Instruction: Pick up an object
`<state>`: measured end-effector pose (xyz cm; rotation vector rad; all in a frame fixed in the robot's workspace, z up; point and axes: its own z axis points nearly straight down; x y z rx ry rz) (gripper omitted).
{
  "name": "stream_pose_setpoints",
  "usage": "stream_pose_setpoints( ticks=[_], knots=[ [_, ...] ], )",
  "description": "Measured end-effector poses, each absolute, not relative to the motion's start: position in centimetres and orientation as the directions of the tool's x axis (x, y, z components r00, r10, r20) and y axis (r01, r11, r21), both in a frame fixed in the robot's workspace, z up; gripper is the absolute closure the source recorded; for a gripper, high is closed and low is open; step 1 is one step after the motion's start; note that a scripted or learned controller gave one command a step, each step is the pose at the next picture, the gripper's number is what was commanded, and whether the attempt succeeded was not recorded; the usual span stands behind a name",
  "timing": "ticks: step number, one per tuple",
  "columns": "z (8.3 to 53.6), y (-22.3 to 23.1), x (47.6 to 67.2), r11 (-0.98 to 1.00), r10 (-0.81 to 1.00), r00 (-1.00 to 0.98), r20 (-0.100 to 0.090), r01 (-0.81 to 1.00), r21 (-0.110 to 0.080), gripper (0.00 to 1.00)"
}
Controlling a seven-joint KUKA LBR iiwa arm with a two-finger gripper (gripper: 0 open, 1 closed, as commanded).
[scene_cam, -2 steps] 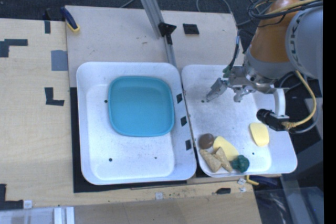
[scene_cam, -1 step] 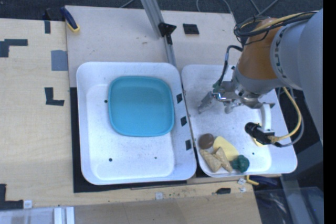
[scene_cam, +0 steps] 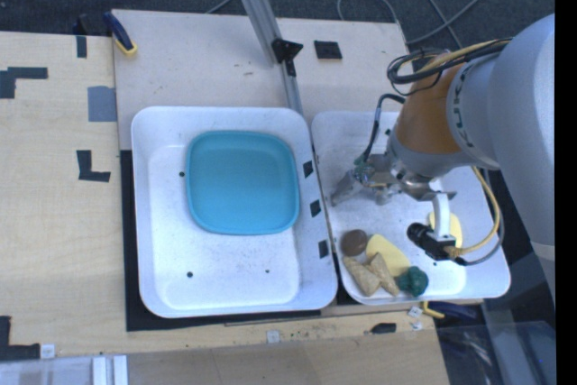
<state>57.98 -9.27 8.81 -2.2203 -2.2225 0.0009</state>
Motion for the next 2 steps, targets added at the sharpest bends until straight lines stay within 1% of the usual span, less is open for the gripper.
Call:
stream_pose_setpoints(
  ticks=[1, 2],
  knots=[
    [10.1, -9.3, 58.1, 0.0, 1.0, 0.0, -0.001, 1.0, 0.003, 1.0],
    [15.5, -9.1, 59.1, 0.001, 1.0, -0.001, 0.0, 1.0, 0.003, 1.0]
  ],
)
